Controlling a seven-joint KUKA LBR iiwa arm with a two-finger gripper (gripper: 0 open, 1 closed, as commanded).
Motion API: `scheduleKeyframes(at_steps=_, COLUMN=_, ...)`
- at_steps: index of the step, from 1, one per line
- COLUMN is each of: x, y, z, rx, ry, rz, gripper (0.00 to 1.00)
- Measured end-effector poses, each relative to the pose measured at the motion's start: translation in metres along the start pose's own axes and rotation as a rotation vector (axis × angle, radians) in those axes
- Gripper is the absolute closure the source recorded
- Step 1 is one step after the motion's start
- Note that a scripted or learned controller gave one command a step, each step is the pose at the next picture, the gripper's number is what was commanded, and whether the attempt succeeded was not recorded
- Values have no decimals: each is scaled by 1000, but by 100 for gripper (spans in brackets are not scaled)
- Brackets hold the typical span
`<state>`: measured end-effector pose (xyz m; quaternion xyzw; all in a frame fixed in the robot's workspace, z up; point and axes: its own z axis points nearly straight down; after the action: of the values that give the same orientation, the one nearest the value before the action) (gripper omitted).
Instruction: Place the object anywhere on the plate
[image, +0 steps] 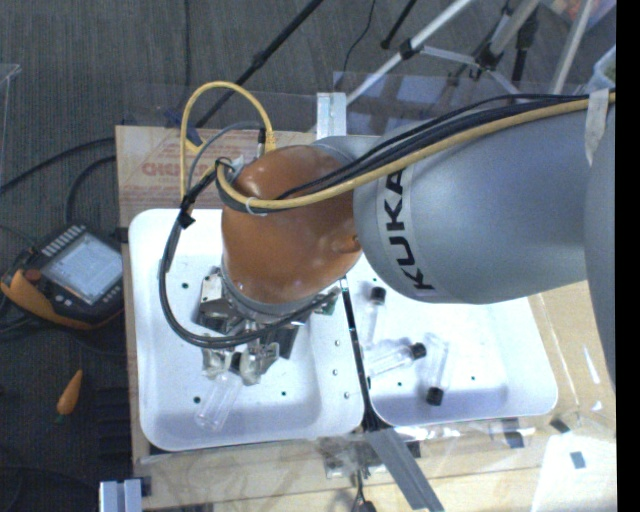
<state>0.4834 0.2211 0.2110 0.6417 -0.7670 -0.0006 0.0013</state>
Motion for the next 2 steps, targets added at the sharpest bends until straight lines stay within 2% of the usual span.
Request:
scheduleKeyframes(at_steps=1, x=-3, y=-45, z=-82, rx=2, ry=-5, rz=-146, gripper=100)
scheduleKeyframes(at_steps=2, x=-23, y=-71, z=-197, rx=2, ry=-7, rz=-548, gripper=100)
